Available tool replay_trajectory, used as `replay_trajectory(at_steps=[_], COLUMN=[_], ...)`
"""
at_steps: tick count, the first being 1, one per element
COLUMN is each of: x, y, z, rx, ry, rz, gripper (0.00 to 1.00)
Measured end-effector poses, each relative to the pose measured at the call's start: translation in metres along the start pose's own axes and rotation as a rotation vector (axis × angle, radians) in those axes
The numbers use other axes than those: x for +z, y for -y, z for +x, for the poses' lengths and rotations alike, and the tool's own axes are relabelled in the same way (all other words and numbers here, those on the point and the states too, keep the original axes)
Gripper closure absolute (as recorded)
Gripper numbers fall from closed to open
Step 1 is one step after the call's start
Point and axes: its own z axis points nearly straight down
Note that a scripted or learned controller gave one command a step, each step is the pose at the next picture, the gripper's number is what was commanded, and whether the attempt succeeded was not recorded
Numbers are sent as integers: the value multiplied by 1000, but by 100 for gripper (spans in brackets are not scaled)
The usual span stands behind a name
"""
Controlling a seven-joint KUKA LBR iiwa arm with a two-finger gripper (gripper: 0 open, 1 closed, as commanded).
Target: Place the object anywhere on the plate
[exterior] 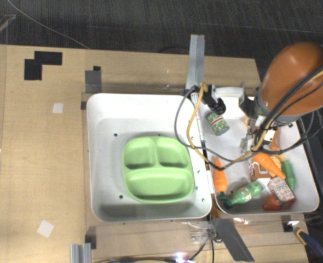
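Observation:
A green divided plate (157, 169) lies in the left white bin (104, 147) with nothing on it. The arm's orange band (297, 78) hangs over the right bin (306, 193). Below it, the gripper (258, 137) points down among cables, just above an orange toy (266, 161) and a brown-and-white packet (258, 172). The wrist and cables hide its tips. A small green-labelled can (219, 123) lies to the gripper's left.
Along the right bin's front lie a carrot (220, 178), a green bottle (244, 193), a red-and-white box (281, 189), a green pepper (288, 174) and a red piece (271, 204). Yellow and black cables (193, 126) loop over the divider between the bins.

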Motion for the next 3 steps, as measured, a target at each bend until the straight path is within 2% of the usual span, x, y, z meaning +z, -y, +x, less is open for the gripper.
replay_trajectory(at_steps=[1,2,3], x=[-76,-28,-39], y=[4,36,36], z=[-13,-55,-54], rx=[-26,-4,0], ry=[-4,6,4], rz=[1,2,5], gripper=[100,100,100])
